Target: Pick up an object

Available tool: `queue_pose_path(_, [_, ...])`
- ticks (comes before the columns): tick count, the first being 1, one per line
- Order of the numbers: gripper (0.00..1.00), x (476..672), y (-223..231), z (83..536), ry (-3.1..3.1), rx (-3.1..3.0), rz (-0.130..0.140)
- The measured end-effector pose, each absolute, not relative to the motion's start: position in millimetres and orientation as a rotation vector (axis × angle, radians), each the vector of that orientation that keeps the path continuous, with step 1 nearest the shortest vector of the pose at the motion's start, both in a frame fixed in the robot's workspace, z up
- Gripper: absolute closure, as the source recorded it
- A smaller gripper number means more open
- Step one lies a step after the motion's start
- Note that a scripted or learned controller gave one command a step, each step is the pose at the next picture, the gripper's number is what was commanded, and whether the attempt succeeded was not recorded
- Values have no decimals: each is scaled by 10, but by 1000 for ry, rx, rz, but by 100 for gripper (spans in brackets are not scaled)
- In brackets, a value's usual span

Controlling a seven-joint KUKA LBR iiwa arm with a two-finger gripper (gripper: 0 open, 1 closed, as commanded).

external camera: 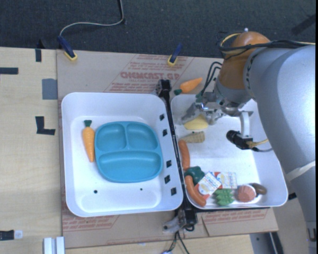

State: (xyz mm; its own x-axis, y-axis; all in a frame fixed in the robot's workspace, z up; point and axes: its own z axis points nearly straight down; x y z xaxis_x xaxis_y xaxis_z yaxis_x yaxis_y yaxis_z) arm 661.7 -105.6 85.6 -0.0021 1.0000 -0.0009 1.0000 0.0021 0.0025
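1. From my seat the pick looks not yet done: I see nothing lifted clear of the right bin point(270, 165), and every item I can make out sits on a bin floor.

2. The gripper point(204, 111) is low over the far end of the right bin, just above a pale yellow piece point(196, 124) that lies near the divider between the bins.

3. I read the fingers as spread somewhat, one metal tip to the left of the yellow piece's top edge and the other toward its right. I judge they are close to it or brushing it, but I cannot confirm contact, and I do not see it pinched between them.

4. Just below the yellow piece lies a tan piece point(195, 137). An orange carrot point(191, 84) sits at the bin's far rim, just beside the wrist.

5. Other candidates crowd the near end of the right bin. The left bin point(74, 157) bears a blue plate point(129, 151) and a second carrot point(88, 141).

6. What is left, as I judge it: close on the yellow piece, then lift it free.
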Motion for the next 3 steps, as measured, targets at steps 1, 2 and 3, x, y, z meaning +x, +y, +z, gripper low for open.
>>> queue_pose_path(1, [100, 6637, -1069, 993, 2218, 2212, 5])
queue_pose_path(2, [0, 6635, -1069, 990, 2218, 2213, 4])
queue_pose_path(3, [0, 6495, -944, 857, 2221, 2219, -1])
